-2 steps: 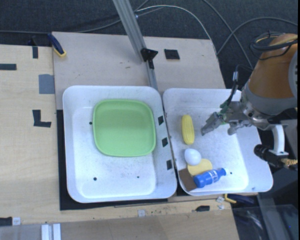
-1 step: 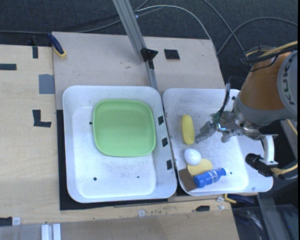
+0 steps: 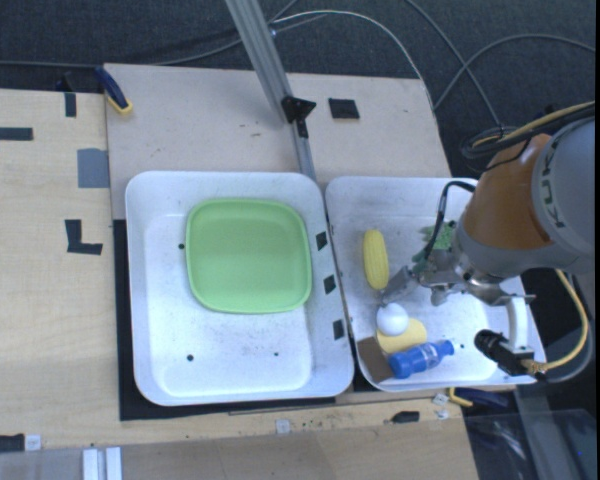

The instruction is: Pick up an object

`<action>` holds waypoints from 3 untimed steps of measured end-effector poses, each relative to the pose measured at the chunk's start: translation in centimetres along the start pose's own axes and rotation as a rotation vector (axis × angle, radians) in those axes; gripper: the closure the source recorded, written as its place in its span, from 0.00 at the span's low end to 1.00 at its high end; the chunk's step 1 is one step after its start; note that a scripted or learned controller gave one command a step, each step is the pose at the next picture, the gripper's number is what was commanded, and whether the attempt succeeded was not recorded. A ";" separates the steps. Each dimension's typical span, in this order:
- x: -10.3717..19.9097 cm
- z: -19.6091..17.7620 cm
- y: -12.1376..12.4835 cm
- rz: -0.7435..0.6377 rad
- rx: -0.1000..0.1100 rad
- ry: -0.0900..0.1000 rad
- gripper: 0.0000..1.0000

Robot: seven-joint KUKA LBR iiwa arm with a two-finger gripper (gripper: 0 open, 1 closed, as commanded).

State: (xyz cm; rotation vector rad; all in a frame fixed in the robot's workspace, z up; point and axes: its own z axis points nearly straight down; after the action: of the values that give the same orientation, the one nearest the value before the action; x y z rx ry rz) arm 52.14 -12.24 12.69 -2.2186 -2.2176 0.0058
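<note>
White plastic, the right bin [image 3: 420,203] carries the likely targets. The yellow corn cob [image 3: 376,258] lies just left of the hand [image 3: 408,280], its long axis running toward and away from the camera. Nearer the front edge sit a yellow block [image 3: 405,339] with a white ball [image 3: 391,319] on it and a blue bottle [image 3: 421,358]. How far the hand is spread I cannot tell; nothing shows held.

The arm [image 3: 525,213] covers the right bin's [image 3: 355,258] far right corner and is cut off by the picture's right edge. The claw [image 3: 412,280] is too small and shadowed to read. The bench's [image 3: 40,268] left side runs out of frame.
</note>
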 end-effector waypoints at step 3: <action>0.4 -11.0 0.5 -0.001 -0.009 -0.001 1.00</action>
State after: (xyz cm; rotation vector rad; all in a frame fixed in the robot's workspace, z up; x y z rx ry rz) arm 52.70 -11.84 23.67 -2.2224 -2.2234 -0.0025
